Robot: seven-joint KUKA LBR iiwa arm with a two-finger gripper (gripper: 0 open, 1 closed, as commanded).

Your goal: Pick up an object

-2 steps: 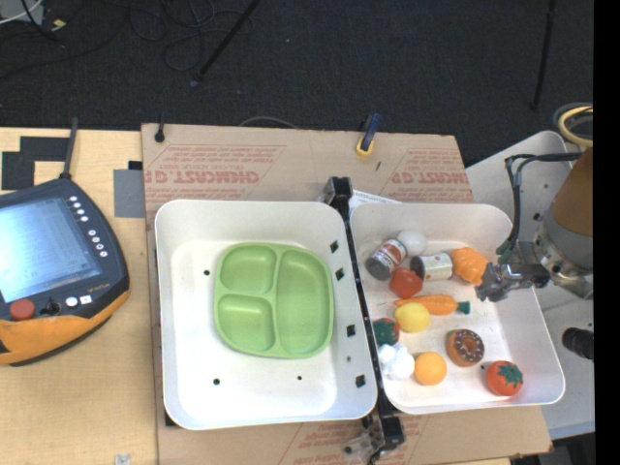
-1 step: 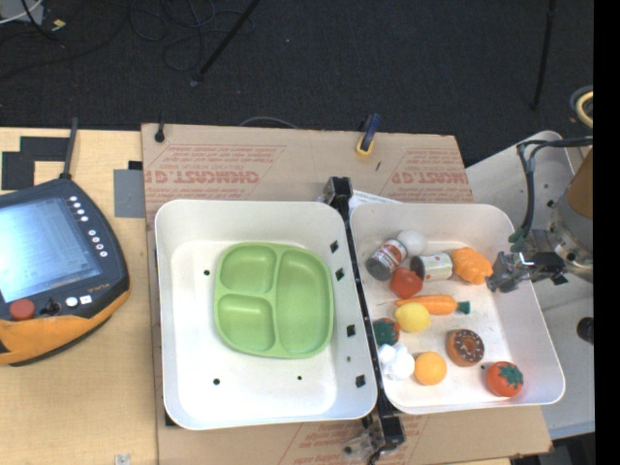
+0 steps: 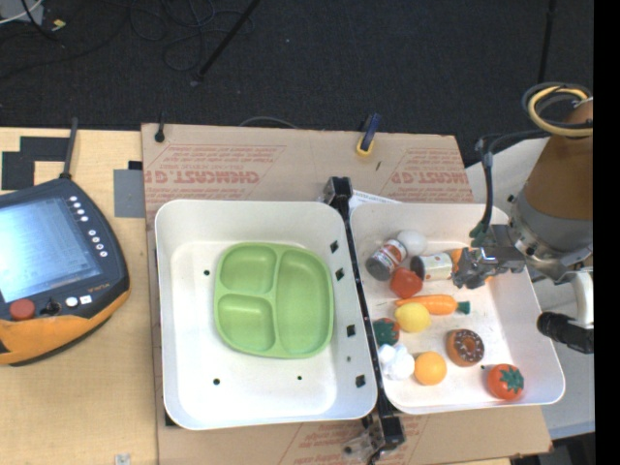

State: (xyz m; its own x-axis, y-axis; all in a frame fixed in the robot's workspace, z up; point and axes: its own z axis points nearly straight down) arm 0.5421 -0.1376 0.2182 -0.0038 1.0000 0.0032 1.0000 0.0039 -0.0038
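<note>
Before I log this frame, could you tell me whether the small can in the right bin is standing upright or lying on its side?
On its side. The can lies tilted on the right bin's floor, its round end facing lower left, beside the red tomato.

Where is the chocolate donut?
The chocolate donut lies in the right bin, near its front, between the orange ball and the tomato.

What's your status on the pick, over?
Pincer low over right bin, fingers' state unclear. Nothing seen in its grasp. Small bottle beside it, red tomato and carrot crowd close.
</note>
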